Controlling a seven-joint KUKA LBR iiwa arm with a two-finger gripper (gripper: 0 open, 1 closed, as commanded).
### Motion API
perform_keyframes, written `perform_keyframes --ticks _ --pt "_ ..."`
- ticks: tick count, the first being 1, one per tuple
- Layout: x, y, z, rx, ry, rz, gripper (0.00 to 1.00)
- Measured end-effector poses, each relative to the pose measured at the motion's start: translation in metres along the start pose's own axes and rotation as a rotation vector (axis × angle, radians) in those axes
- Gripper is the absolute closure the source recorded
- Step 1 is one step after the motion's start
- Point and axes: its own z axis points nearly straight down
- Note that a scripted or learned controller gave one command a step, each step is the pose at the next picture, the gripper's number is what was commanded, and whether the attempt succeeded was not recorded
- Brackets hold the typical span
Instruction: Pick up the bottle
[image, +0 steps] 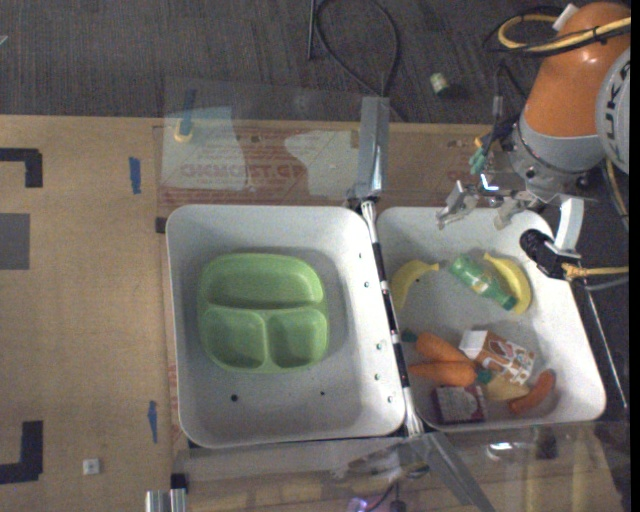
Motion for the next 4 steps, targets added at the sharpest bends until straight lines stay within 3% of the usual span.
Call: perform_keyframes --ticks 1,2,3,4 --pt "-0.010 -0.040 0.132 -0.002 0.000 -0.133 0.00" --pt "-0.014 -0.040 0.121 -0.006 -0.001 -0.125 1.00" --pt "-0.115 -0.044 -0.037 -0.004 -0.003 -0.267 1.00" --pt "-0.102 -0.105 -0.053 -0.002 -0.001 -0.246 1.00"
